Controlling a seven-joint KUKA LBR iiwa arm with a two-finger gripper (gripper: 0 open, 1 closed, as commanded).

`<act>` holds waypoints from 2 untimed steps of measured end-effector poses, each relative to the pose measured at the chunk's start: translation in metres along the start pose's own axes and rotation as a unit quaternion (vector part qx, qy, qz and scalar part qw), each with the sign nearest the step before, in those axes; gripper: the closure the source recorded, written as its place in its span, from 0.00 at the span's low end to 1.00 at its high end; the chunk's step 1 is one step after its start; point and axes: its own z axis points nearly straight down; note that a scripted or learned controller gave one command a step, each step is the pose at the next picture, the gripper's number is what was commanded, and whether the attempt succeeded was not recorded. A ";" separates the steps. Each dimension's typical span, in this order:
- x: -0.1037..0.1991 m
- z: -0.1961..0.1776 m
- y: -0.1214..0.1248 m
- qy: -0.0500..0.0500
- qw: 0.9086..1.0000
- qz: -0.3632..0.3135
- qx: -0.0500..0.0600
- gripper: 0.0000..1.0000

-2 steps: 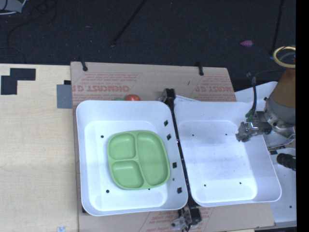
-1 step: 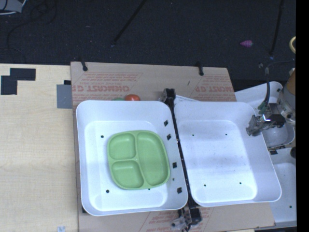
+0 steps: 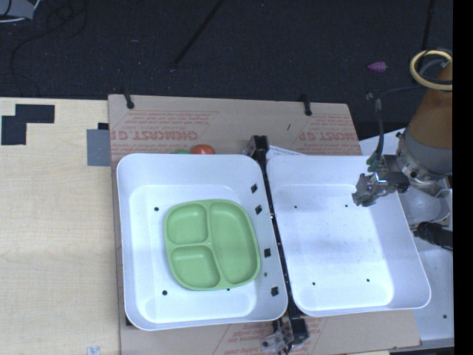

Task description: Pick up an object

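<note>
White left bin (image 3: 140, 198) as landmark: green divided plate (image 3: 212, 243) flat inside it, untouched. Well right of it, over right bin's (image 3: 347, 294) far edge: gripper (image 3: 367, 191), nothing visibly held, opening too small to tell. Pick not begun; approach, grasp, lift all remaining.

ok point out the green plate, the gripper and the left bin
green plate (image 3: 212, 244), camera view, on the ridge where its three compartments meet
gripper (image 3: 363, 196), camera view, at its tip
left bin (image 3: 140, 198), camera view, on its left wall
</note>
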 end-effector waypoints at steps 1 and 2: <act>0.053 0.012 0.001 0.000 1.000 0.000 0.000 1.00; 0.109 0.024 -0.002 0.001 1.000 -0.001 0.001 1.00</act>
